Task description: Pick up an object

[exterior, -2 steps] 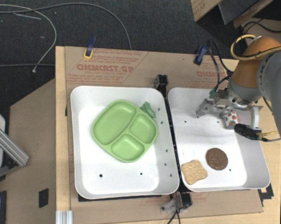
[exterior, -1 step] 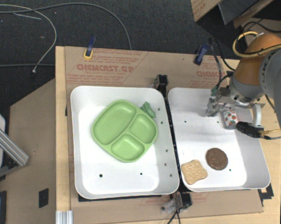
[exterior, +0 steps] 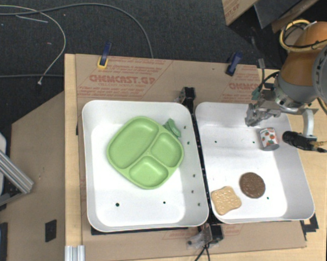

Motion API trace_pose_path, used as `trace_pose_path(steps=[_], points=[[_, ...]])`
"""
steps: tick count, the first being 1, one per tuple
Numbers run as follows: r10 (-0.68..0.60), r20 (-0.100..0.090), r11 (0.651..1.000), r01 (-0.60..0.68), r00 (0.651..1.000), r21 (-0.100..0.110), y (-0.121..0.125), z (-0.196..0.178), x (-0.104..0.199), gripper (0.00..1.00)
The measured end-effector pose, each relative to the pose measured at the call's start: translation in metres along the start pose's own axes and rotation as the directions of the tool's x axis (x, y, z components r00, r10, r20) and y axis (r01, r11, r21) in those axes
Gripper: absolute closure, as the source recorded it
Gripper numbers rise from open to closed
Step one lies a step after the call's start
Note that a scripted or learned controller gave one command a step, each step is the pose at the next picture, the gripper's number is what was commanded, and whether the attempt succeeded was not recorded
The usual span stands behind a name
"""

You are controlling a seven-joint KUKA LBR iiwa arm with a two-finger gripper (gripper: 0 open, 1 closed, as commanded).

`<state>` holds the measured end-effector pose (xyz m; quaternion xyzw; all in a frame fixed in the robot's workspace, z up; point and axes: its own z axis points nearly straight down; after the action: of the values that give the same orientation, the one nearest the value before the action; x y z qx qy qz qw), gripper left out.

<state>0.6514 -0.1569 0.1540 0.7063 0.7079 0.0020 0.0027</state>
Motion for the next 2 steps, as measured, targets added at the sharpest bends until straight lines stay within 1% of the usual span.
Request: trace_pose_path(steps=[1,2], points=[[0.001,0.001,1.0,-0.001,1.0,0.0,0.0,-0.065,-0.002,1.0],[0.0,0.001,1.0,0.0,1.0,-0.002,0.01,-0.122,-0.009,1.0]])
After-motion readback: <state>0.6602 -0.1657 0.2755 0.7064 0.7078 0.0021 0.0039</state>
